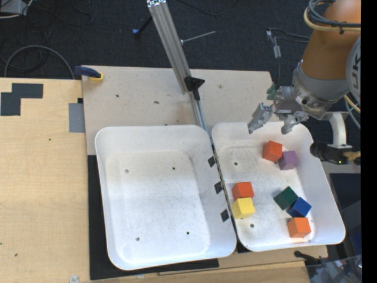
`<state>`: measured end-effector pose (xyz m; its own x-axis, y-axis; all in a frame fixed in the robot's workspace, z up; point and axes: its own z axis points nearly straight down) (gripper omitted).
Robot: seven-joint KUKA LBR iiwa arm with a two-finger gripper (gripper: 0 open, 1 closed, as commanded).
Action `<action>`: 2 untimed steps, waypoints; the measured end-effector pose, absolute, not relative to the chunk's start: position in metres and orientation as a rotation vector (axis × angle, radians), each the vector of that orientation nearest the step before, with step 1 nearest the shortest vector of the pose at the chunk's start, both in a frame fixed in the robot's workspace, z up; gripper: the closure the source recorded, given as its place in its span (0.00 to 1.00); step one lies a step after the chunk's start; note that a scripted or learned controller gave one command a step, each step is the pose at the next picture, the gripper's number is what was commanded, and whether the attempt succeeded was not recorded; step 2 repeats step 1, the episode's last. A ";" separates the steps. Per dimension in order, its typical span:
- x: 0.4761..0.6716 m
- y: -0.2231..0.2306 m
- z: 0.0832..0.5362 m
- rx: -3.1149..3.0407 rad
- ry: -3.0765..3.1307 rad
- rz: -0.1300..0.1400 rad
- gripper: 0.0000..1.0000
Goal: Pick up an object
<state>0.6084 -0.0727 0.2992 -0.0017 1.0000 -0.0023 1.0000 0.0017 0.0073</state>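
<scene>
The right bin (330,217) holds several small blocks. An orange block (272,151) and a purple block (288,160) lie near its far side. An orange block (242,190) and a yellow block (244,207) sit by its left wall. A green block (285,197), a blue block (301,207) and another orange block (298,227) lie toward the near right corner. My gripper (274,124) hangs over the far edge of the right bin, above and just behind the far orange block. Its fingers (257,121) are spread open with nothing between them.
The left bin (106,152) sits beside the right one, with black clips (218,187) along the shared edge. A slanted aluminium rail (174,46) rises behind the bins. A blue and yellow clamp (89,73) lies at the bench's far left corner.
</scene>
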 end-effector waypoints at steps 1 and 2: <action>0.627 -0.029 0.390 2.214 2.221 0.009 0.00; 0.627 -0.029 0.390 2.214 2.221 0.009 0.00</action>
